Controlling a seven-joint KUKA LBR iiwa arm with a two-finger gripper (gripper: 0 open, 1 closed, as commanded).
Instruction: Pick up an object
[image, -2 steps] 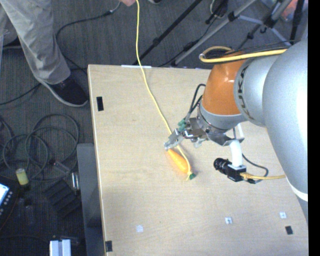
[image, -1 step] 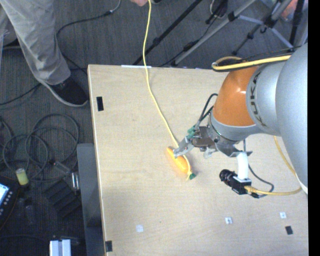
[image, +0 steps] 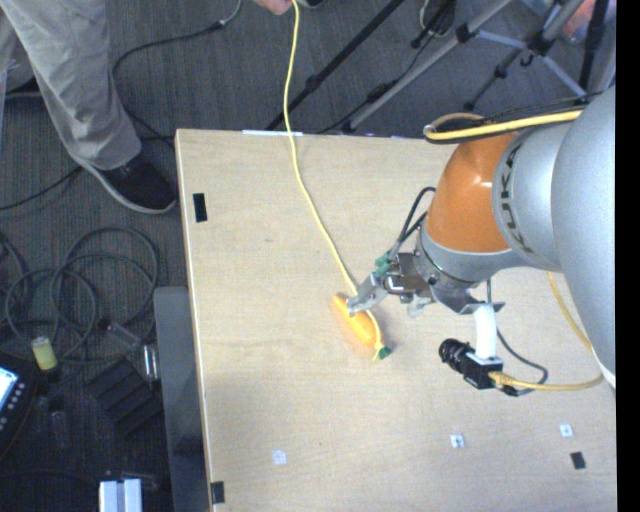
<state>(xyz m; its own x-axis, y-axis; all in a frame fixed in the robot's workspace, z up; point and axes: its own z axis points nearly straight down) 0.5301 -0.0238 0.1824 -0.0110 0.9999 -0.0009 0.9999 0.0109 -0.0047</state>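
**Gripper at the yellow object; lift not yet shown**

The arm (image: 520, 200), grey with an orange band above the wrist, reaches in from the right across the pale wooden surface (image: 260, 380). Its gripper (image: 362, 300) sits low at the upper end of a small yellow object (image: 361, 328), the only loose item near it. The object lies near the middle of the surface, slanting down and to the right from the gripper, and its lower tip carries a small green part. It is elongated, bright yellow to orange and smooth, much like a toy fruit or vegetable; its exact kind cannot be told.

Progress, as a judgement: the approach appears complete, since the metal fingers (image: 366, 292) meet or overlap the object's upper end. Whether they are clenched on it, or merely resting beside it, cannot be told at this scale. The object looks to lie on the surface, so the lift, and with it the task itself, remains to be done.

A thin yellow cord (image: 300, 170) runs from the top edge of the view down to the gripper region. A small black fitting (image: 468, 362) hangs below the wrist on a cable.
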